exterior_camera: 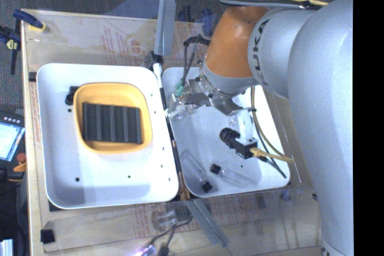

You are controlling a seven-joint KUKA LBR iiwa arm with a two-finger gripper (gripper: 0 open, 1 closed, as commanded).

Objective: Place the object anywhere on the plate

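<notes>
The camera view looks down on a bench (90,39) bearing two shallow white bins. The left bin (54,177) holds a rounded-square yellow plate (111,93) near its upper middle, and on that plate lies a dark grey ribbed rectangular block (114,123), flat and filling most of the plate's centre.

The grey KUKA arm with its orange band (240,39) reaches in from the right and hangs over the right bin (198,153). Its two-finger gripper (180,106) sits at the upper left corner of that bin, just beside the wall shared with the left bin. Whether the pincer is released or clenched cannot be told, as the hardware there is blurred and cluttered.

In the right bin's lower part lie two small black cube-like pieces (210,177), close to each other, and a clear plastic piece (235,175) just to their right. A black cable fitting (231,138) hangs from the wrist above the bin floor.
</notes>
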